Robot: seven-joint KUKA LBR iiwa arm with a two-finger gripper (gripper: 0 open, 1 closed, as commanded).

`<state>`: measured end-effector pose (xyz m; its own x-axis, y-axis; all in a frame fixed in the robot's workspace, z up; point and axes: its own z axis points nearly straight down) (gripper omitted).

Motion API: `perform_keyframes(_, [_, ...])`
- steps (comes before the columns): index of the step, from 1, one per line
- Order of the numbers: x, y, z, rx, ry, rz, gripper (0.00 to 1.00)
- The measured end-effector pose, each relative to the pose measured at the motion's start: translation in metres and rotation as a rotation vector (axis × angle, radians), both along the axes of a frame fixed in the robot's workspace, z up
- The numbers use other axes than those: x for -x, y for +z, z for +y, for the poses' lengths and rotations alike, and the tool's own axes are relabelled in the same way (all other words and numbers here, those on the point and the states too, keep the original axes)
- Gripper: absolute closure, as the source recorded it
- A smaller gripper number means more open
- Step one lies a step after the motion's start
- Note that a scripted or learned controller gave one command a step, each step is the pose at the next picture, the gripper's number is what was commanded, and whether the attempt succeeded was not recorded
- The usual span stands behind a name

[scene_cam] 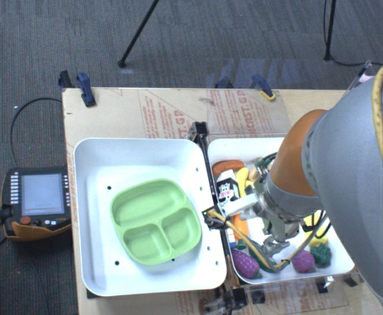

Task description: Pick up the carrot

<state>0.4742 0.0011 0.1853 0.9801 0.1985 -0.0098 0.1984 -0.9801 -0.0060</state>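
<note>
Two white bins sit side by side on the desk (145, 113). The left bin (93, 176) holds a green divided plate (155, 220). The right bin (339, 268) is crowded with toy food, and the arm (322, 169) reaches into it from the right and covers much of it.

The hand (273, 245) is low over the middle of the right bin and points down. Its metal tip is dark and mixed with cables, so I cannot tell how far it is open or whether it has hold of anything.

The carrot (241, 229) is, I think, the small orange piece just left of the hand, near the left wall of the right bin; a white part of the hand hides some of it. Its long axis seems to run roughly from the far side toward the near side of the bin. Around it lie a purple grape bunch (244, 263), a purple ball (302, 262), a small green piece (321, 252), a yellow banana (244, 177) and a brown sausage (228, 167).

In my judgement the coming move turns on one relation: the carrot lies just to the hand's left, so the hand must shift a little that way and close across the short width.
</note>
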Motion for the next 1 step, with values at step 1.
perform_keyframes(1, [0.0,0.0,0.0,0.0,0.0,0.0,0.0])
